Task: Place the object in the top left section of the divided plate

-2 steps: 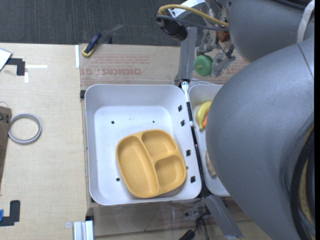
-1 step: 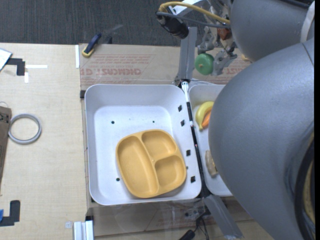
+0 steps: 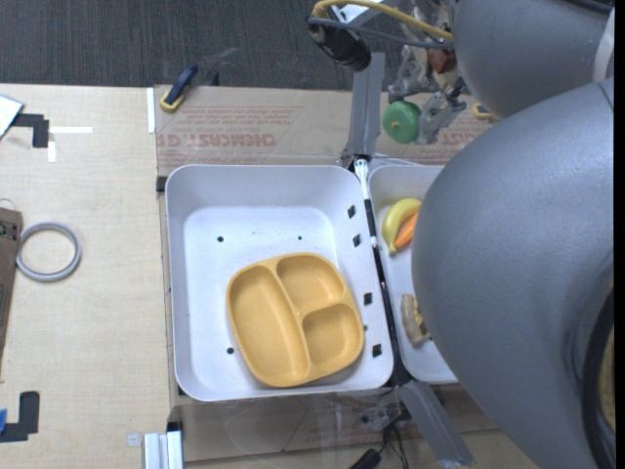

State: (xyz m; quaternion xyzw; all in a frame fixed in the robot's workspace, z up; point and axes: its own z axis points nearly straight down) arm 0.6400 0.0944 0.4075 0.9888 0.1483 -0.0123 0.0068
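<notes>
Looming nearest the lens, the grey arm (image 3: 527, 291) is covering most of the right bin (image 3: 410, 355) and reaching toward the back of the bench (image 3: 78, 360); up there the jaws (image 3: 415, 115) are closing on a small green object (image 3: 400, 121), which is hanging in the air above the cardboard (image 3: 254, 130) behind the bins, near the rim between them, so the pick is looking done and the carry is under way; the placing is still to come, since the yellow plate (image 3: 293, 319) is sitting bare in the left bin (image 3: 195, 262), and its top left section, as I judge it the smaller one toward the back, is waiting for the object; the arm is hiding much of the right bin, where a yellow and orange thing (image 3: 400, 223) and a tan piece (image 3: 412, 319) are peeking out, too cut off to name.
</notes>
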